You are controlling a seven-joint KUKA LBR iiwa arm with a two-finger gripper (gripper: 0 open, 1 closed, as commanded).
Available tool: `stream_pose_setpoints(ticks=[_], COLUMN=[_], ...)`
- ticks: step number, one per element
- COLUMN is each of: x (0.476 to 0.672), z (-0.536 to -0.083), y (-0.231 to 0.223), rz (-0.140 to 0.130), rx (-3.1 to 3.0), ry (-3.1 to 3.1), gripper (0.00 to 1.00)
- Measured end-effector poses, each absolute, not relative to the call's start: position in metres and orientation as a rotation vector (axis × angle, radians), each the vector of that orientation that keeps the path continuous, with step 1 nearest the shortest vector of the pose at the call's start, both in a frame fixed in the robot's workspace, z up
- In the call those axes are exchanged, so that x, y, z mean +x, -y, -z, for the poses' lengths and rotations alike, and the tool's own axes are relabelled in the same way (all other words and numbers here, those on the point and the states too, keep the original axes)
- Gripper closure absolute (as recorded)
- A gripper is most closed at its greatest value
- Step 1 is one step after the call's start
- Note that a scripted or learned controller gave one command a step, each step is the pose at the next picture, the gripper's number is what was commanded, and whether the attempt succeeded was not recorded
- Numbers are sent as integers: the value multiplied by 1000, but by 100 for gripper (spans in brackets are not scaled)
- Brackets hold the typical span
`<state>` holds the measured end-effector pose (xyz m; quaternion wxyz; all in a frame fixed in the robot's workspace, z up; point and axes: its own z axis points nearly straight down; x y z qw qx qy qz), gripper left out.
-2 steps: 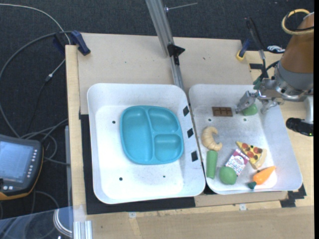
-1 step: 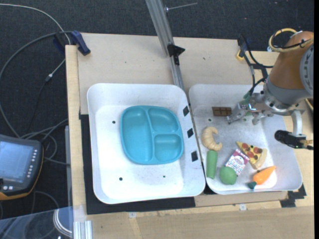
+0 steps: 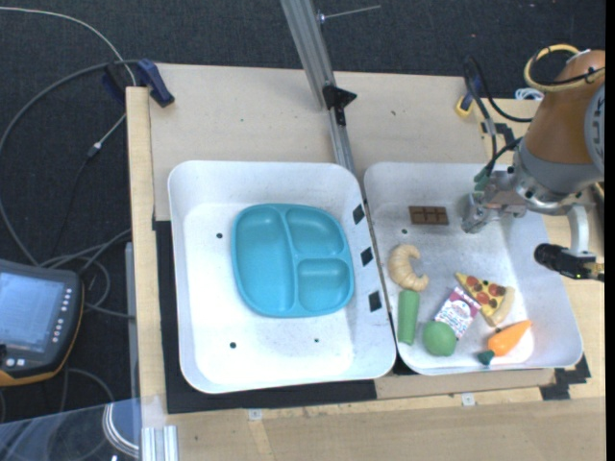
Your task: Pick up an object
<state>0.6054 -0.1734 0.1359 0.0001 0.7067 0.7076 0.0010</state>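
Note:
The right bin (image 3: 548, 286) holds several toy foods: a brown chocolate bar (image 3: 428, 216), a croissant (image 3: 409, 266), a green cucumber (image 3: 408, 316), a green ball-shaped fruit (image 3: 440, 339), a small pink carton (image 3: 458, 312), a pizza slice (image 3: 484, 296) and an orange carrot (image 3: 506, 339). My gripper (image 3: 477, 216) hangs low over the upper part of this bin, just right of the chocolate bar. Nothing shows between its fingers.
The left bin (image 3: 197, 257) carries a blue divided plate (image 3: 292, 259). A metal pole (image 3: 312, 41) slants down to the gap between the bins. Black clips (image 3: 369, 255) line the divider. Cables and a pendant (image 3: 34, 320) lie off the bench at left.

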Motion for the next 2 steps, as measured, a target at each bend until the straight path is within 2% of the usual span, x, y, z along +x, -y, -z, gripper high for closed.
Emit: stream_pose_setpoints(ticks=[1, 2], x=[615, 613], z=[-196, -259], y=[178, 174], rz=[-6, -7], rx=[2215, 2214], ry=[-2218, -2218], gripper=[100, 100])
